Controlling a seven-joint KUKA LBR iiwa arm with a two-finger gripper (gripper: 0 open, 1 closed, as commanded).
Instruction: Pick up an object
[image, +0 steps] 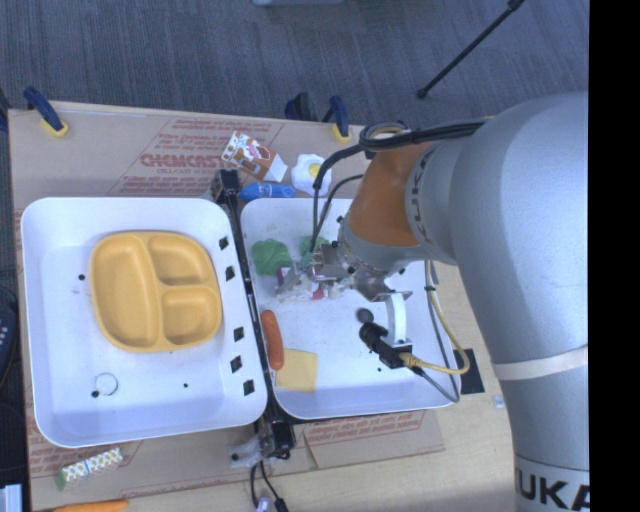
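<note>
Right bin (345, 398), claw (305, 277) obscured

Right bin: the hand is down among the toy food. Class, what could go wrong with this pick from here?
1. The hand sits in a tight cluster beside the green toy; it may nudge pieces rather than grip one.
2. The hot dog and cheese slice lie low near the bin wall, likely hard to grasp.

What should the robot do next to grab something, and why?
Probably lower the gripper a little. It sits in the right bin beside the green toy, among small items, and no object can be seen between its tips. The hot dog and yellow slice lie apart, nearer the front.
</note>
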